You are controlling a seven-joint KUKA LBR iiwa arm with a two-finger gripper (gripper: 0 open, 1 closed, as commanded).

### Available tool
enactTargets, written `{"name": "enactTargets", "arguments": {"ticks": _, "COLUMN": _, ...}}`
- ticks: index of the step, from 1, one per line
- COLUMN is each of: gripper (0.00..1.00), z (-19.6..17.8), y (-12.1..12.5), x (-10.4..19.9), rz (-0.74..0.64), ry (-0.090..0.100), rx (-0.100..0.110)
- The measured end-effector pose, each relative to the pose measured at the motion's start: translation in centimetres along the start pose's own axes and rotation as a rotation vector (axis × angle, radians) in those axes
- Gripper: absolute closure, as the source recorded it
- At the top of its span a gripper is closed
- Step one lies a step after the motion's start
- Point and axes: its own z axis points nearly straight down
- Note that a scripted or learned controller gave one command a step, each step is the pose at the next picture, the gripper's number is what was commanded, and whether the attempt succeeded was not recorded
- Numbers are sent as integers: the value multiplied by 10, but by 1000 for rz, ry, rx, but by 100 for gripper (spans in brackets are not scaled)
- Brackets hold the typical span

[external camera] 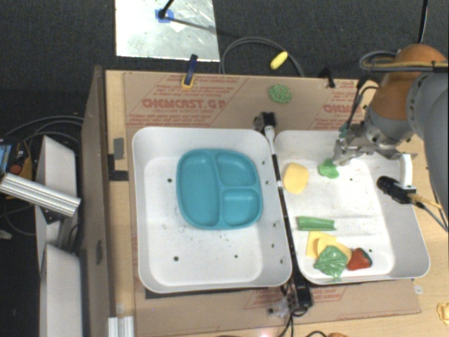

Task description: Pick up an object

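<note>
Seen from above, the bench carries two shallow white bins side by side. The left bin [158,258] holds a teal divided plate [219,189] with three compartments, lying flat near the bin's middle. The right bin [403,255] holds the loose toy foods. A small green leafy piece [328,169] lies near the far side of this bin, and the gripper [344,154] sits low right against it, at its upper right edge; the piece is not visibly between the fingers, and I cannot tell whether the claw is apart or together, since the arm's body covers it from this angle. The grey arm [421,107] with its orange band [414,55] comes in from the right over the bin's far corner. A yellow rounded piece [295,178] lies just left of the green one, near the wall between the bins. Toward the near side lie a green pod-shaped piece [315,223], a yellow wedge [323,244], a green crinkled leaf [330,260] overlapping it, and a red piece [360,259] touching the leaf's right side
</note>
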Motion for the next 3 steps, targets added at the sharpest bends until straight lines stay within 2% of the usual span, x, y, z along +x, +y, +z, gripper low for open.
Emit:
{"name": "enactTargets", "arguments": {"ticks": 1, "gripper": 0, "z": 0, "y": 0, "x": 0, "rz": -1, "ry": 0, "rx": 1}}
{"name": "enactTargets", "arguments": {"ticks": 2, "gripper": 0, "z": 17, "y": 14, "x": -2, "rz": -1, "ry": 1, "rx": 3}}
{"name": "enactTargets", "arguments": {"ticks": 3, "gripper": 100, "z": 4, "y": 14, "x": -3, "rz": -3, "ry": -1, "rx": 0}}
